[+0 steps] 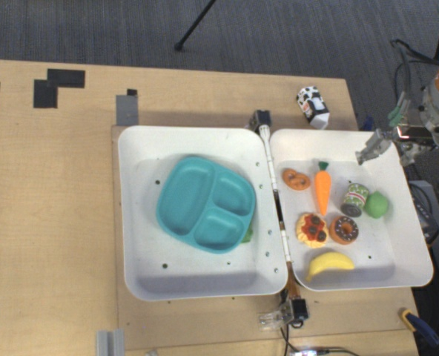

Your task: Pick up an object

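Here, the grey two-finger gripper (373, 148) is hovering over the right white bin's (416, 269) far corner;
its finger state cannot be told; an orange toy carrot (322, 189) is lying nearby.

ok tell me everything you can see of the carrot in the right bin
The carrot is a toy, plastic-looking, with a smooth orange body and a small green top. It lies flat on the floor of the right bin, top toward the far wall and tip toward the near one. The pretzel lies just left of it; whether they touch is unclear.
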You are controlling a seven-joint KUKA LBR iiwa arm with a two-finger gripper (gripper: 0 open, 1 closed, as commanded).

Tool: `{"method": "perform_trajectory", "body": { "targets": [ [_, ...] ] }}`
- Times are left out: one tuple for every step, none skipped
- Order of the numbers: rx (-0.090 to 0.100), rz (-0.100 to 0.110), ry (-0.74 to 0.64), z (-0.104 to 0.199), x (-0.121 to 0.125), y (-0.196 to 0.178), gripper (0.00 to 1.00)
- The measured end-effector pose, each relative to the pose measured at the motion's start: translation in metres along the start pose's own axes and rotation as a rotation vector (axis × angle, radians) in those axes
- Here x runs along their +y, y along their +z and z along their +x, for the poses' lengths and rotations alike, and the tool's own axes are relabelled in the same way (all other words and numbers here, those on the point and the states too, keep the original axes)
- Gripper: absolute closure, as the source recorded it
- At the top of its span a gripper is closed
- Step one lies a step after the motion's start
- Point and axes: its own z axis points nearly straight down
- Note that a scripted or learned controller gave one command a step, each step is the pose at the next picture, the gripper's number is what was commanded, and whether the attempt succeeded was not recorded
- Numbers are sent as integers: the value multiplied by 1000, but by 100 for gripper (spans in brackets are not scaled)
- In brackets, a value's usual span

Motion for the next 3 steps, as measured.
{"method": "perform_trajectory", "body": {
  "targets": [
    [-1,-4,90,1,50,198,0],
    [-1,-8,87,1,51,186,100],
    [-1,-4,-133,39,1,70,100]
  ]
}}
